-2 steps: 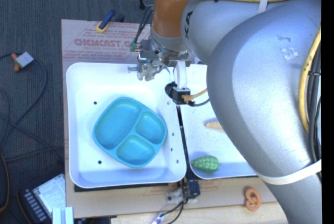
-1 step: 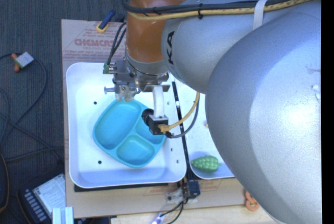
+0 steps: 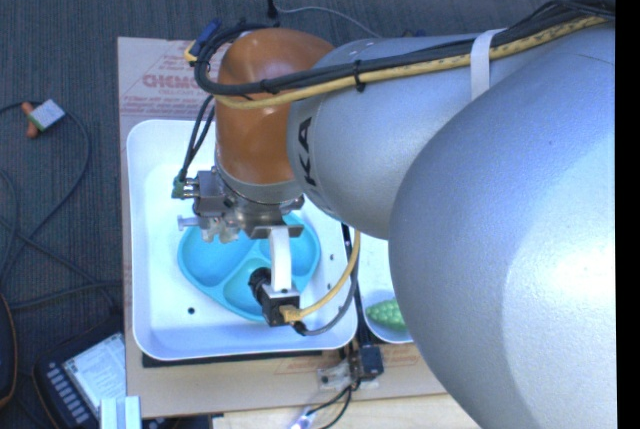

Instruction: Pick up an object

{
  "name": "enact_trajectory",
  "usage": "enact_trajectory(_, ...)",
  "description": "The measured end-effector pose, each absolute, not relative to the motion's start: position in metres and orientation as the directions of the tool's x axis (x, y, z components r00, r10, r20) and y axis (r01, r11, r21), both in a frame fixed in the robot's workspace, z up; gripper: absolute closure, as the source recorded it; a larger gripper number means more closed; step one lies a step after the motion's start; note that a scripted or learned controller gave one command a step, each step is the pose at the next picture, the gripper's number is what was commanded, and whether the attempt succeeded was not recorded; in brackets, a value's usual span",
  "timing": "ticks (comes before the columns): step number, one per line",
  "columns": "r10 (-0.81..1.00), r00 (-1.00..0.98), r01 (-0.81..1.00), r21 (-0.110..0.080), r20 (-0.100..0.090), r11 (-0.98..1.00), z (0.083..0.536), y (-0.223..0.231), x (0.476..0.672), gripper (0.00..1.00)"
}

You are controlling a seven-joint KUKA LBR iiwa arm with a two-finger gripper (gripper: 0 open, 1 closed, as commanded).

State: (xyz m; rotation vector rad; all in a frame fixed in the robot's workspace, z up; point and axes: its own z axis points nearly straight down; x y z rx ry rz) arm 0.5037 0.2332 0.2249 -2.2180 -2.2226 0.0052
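Grasp of the blue dish (image 3: 203,269) in the white bin (image 3: 143,217) looks the step in hand, though I cannot tell the jaws' state; next, pinch its rim and lift.

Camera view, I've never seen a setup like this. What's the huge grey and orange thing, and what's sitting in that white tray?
That is a robot arm, grey with an orange band, reaching in from the right. The one camera is fixed above the bench, looking down at a slant. The arm's gripper hangs low in the left white bin, right over a blue plastic dish. A green object lies in the right bin. Whether anything is held cannot be seen.
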Motion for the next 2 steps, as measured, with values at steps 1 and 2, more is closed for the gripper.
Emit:
enact_trajectory(1, 1.0, 0.0, 1.0, -0.002, -0.003, 0.0, 0.204, 0.232, 0.531, 1.0)
enact_trajectory(2, 1.0, -0.001, 1.0, 0.001, -0.001, 0.001, 0.272, 0.232, 0.581, 1.0)
